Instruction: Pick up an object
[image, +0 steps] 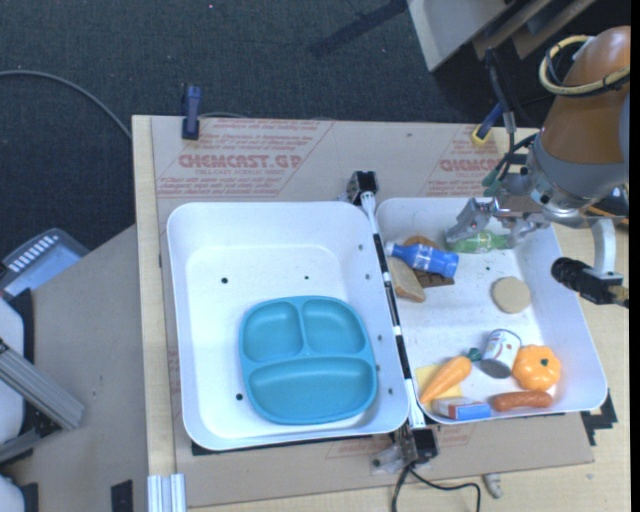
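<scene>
My gripper (493, 226) hangs low over the far end of the right bin (592, 372), its fingers spread open. A pale green see-through object (482, 241) lies right under it, by the left finger. Just left of that a blue bottle (428, 260) rests across a brown slab (409, 286). A tan round disc (511, 294) lies in the bin's middle. At the near end are a carrot (447, 377), a small can (500, 350), an orange pumpkin (536, 367), a red sausage (520, 401) and a small red and blue box (466, 408).
The left bin (182, 240) holds a blue divided plate (308, 357) towards its near side. A black clamp (362, 184) sits where the two bins meet at the back. The arm's black part (588, 280) overhangs the right bin's right rim.
</scene>
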